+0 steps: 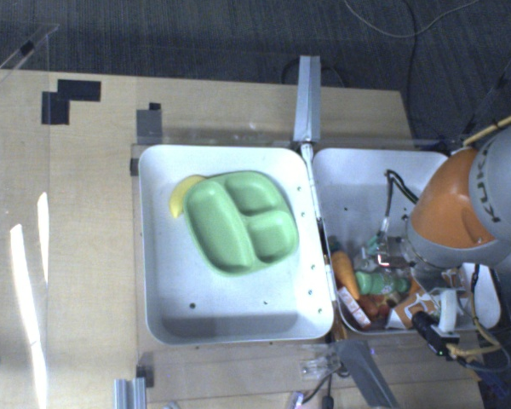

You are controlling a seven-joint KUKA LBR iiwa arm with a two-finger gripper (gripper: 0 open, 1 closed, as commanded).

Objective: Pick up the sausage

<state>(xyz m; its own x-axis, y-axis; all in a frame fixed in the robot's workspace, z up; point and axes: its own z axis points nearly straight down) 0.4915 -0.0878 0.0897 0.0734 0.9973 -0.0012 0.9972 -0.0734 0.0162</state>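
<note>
Light wooden bench (pixel 68 254), dark carpet (pixel 196 15) behind; two white bins (pixel 238 326); arm (pixel 460 203) over right bin, gripper (pixel 383 258) state unclear.

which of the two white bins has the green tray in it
The left bin. It holds the green divided tray, with something yellow poking out beneath it. The right bin holds a cluster of small items at its near edge, under the arm.
</note>
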